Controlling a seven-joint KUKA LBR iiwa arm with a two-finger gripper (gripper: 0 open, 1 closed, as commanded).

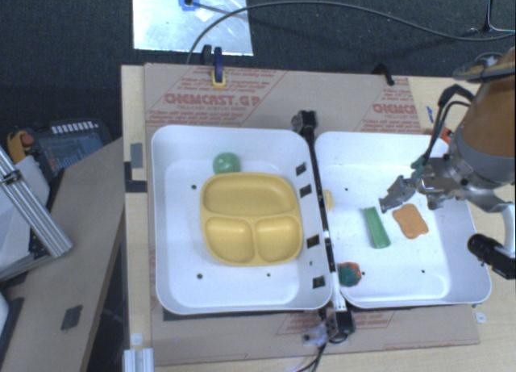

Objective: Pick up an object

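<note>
Nearest us, a small teal-and-orange ball [349, 274] sits at the right bin's [451, 286] front-left corner, while the pincer [397, 197], empty and slightly parted, hovers beside the green block [375, 227], which we judge light, rigid, best gripped across its narrow sides.

Desk [133, 298] fills the frame's middle, brown board [266, 92] flat on it, and two white bins, left [173, 201] and right [451, 273], sit touching on that.
</note>
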